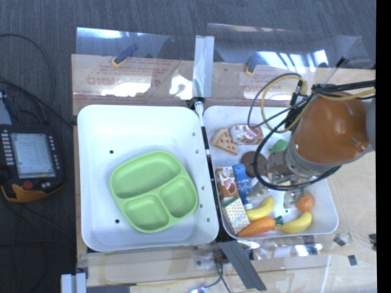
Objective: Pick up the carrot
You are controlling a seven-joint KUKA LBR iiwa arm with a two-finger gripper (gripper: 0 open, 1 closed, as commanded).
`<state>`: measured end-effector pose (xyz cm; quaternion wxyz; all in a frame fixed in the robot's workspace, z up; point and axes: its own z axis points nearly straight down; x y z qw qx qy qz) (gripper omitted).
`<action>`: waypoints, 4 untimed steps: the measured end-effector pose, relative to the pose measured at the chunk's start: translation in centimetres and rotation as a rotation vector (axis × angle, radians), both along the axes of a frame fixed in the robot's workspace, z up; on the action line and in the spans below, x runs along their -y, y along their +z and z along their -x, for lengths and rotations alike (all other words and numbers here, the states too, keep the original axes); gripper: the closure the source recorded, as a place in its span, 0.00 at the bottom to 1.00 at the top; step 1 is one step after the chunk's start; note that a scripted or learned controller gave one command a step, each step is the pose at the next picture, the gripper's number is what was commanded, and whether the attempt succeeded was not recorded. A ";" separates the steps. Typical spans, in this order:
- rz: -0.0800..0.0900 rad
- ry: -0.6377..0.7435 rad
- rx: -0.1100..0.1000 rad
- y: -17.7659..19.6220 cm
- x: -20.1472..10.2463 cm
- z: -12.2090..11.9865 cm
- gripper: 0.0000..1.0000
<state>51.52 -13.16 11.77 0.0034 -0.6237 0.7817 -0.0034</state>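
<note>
Gripper (292, 195) hangs low inside the right bin (333, 215), under the bulk of the orange band (330, 130). Cannot tell from this slant whether it is spread or closed; the wrist and looped cables (269, 121) hide most of it.

Places below are given relative to the carrot (256, 226).

Carrot lies flat on the right bin floor near its front wall, pointed end toward the left bin (91, 163). It sits apart from the gripper, which is above it and to the right in the view.

One banana (261, 208) lies just above the carrot, close beside it. A second banana (297, 223) lies just to the carrot's right, end near end. A small orange fruit (305, 202) sits up and to the right, beside the gripper.

A patterned snack packet (234, 213) sits just left of the carrot, touching or nearly so. A blue item (242, 180) stands farther up from it. A waffle-like wedge (224, 141) lies well up from the carrot, toward the bin's back.

Green divided plate (154, 191) rests in the left bin, well to the carrot's left.
</note>
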 end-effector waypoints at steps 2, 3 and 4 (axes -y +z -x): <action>0.000 0.113 0.001 14.6 -2.9 2.1 1.00; -0.004 0.367 -0.012 6.5 -7.2 2.8 1.00; -0.004 0.871 -0.011 7.6 -13.8 1.1 1.00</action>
